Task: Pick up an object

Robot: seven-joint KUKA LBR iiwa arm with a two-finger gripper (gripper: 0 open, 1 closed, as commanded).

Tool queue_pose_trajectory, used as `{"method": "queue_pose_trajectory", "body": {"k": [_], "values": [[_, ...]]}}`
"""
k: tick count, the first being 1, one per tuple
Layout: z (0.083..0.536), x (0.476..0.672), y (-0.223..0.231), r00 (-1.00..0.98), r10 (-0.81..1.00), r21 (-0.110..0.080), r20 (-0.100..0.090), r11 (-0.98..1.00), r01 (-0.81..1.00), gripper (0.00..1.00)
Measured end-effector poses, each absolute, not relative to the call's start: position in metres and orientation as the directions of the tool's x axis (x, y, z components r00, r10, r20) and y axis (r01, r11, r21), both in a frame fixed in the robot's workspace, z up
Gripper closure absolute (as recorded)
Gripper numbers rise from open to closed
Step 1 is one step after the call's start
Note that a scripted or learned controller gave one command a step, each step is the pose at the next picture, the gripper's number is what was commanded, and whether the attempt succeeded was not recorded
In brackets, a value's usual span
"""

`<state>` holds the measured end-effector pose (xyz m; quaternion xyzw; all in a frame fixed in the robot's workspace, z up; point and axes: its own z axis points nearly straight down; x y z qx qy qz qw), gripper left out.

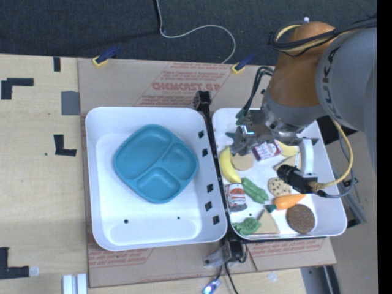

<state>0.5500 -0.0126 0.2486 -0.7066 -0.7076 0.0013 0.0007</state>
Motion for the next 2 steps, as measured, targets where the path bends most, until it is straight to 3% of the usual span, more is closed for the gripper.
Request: {"method": "queue_pose_trajectory", "body": {"k": [1,2], "values": [[0.411,0.503,0.005,-0.005,1.000,0.016,0.003,0.005,1.000,1.00],[0.437,0.483,0.043,-0.006,1.000,0.003,0.001,0.006,1.000,1.00]]}}
